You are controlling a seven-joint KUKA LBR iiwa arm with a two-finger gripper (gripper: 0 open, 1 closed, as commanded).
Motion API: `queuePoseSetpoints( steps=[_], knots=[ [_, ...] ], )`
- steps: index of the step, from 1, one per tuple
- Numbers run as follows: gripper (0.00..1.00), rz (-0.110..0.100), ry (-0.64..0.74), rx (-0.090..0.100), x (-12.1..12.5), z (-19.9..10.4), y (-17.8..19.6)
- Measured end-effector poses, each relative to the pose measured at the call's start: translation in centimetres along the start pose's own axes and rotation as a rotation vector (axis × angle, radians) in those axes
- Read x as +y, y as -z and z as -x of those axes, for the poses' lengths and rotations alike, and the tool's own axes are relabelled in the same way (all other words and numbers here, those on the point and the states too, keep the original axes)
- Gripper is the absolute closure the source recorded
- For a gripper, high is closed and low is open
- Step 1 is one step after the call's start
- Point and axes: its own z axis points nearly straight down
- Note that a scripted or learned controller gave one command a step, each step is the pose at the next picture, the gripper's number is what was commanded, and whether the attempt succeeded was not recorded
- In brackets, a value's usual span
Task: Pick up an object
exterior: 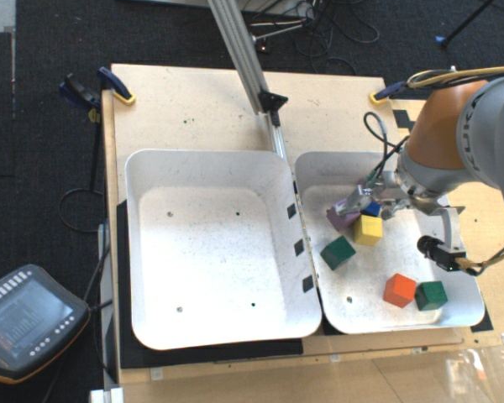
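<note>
Dark carpet floor point(50, 23) all around, with cables trailing across it up top and a beige tabletop point(202, 107) sitting in the middle. Two blue and yellow clamps grip the tabletop's far corners, one well off to the left of the end effector point(97, 91) and one just behind it point(386, 91).

Two white bins sit side by side on the tabletop. The left bin point(210, 250) is the bigger-looking one, off to the left of the end effector. The right bin point(386, 309) is the one the arm point(462, 133) is reaching into from the right, grey body with an orange band above the wrist.

A metal rail point(235, 40) slants down from the top and ends right behind where the bins meet. A grey handheld controller point(25, 317) lies on the floor far off to the lower left.

The end effector point(371, 201) is down low over the back of the right bin. Can't tell whether it's apart or together, too much clutter there. A purple block point(343, 217) sits just left of it and a yellow block point(370, 228) with a blue block point(372, 211) on top is right under it. A green block point(338, 252) is a little nearer the camera, and an orange block point(400, 290) touching another green block point(431, 295) sits further toward the front right corner.
</note>
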Motion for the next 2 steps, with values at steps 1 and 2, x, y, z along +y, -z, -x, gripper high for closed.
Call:
queuePoseSetpoints(
  steps=[1, 2],
  knots=[
    [1.0, 0.005, -0.002, 0.0, 0.2, 0.0, 1.0],
    [1.0, -0.012, 0.0, 0.001, 0.7, 0.5, 7.3]
  ],
)
